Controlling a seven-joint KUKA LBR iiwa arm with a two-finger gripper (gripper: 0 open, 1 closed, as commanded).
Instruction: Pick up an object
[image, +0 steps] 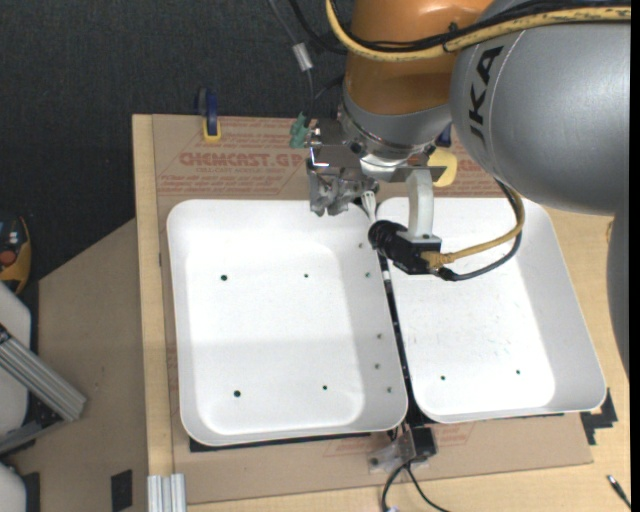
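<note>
The arm (560, 100) is smooth grey, with black lettering and an orange band (410, 35) above the wrist. Black and tan cables loop round it. The end effector (335, 195) is bare silvery metal.

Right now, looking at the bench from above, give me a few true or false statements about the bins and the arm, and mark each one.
1. Two white bins sit side by side on the bench. True: the left bin and the right bin meet along one edge.
2. The hand hangs over the near right corner of the right bin. False: the hand is at the far edge, over the left bin's far right corner.
3. A blue clamp stands at the bench's far left. True: the clamp is there.
4. The arm's band is green. False: the band is orange.
5. The bins rest on a black metal sheet. False: they rest on a brown board.
</note>
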